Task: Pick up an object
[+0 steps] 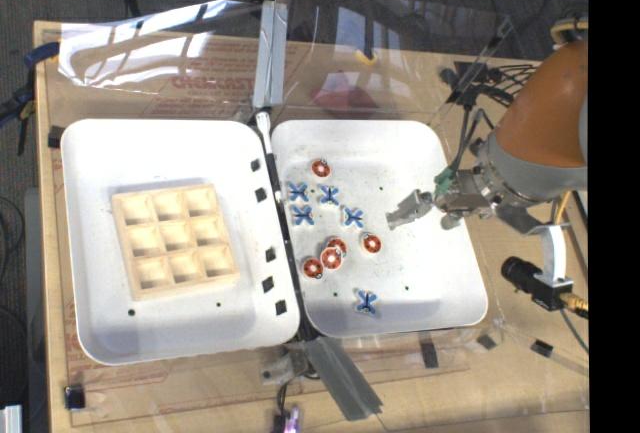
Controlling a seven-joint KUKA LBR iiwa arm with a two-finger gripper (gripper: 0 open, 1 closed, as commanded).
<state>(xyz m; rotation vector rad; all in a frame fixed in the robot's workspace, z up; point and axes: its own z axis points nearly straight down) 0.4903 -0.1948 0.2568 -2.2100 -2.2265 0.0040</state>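
Hovering over the right bin (455,293), the gripper (408,212) looks empty, though I cannot tell its state. Red rings (330,255) and blue jacks (300,192) lie scattered to its left. Next, it probably needs to pick one and drop down.

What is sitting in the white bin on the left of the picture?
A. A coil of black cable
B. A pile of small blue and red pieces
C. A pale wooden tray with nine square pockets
C: the wooden tray with its three-by-three grid of pockets lies in the left bin; the blue and red pieces lie in the right bin.
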